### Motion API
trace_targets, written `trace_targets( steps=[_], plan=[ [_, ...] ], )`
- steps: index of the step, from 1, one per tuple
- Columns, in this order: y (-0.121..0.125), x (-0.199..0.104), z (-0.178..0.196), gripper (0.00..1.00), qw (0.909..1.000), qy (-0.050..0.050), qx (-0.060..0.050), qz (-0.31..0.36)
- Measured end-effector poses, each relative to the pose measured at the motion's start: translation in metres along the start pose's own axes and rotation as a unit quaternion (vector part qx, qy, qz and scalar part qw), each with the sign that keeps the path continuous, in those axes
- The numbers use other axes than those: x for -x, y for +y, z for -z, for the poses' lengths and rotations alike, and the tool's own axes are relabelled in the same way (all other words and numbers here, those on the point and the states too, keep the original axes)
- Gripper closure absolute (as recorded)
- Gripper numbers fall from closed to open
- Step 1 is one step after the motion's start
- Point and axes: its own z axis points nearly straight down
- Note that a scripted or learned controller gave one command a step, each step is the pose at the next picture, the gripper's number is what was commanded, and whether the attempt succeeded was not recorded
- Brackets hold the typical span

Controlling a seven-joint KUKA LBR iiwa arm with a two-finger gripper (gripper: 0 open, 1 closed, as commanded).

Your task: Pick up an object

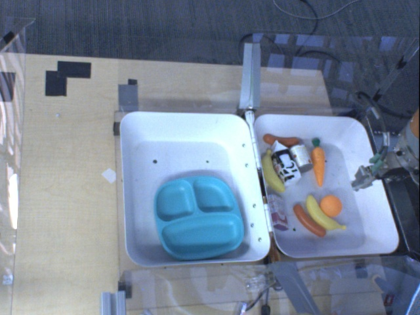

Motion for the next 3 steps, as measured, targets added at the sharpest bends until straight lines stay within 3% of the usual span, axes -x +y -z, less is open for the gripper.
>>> trace_targets(
  steps=[1, 2, 3],
  plan=[
    [-0.009, 0.047, -0.077, 1.0, 1.0, 0.0, -0.001, -0.004],
    [-0.009, 0.046, -0.144, 1.0, 1.0, 0.001, -0.002, -0.01],
    [0.039, 0.054, -0.043, 1.0, 0.9994, 0.0, -0.001, -0.035]
  ],
)
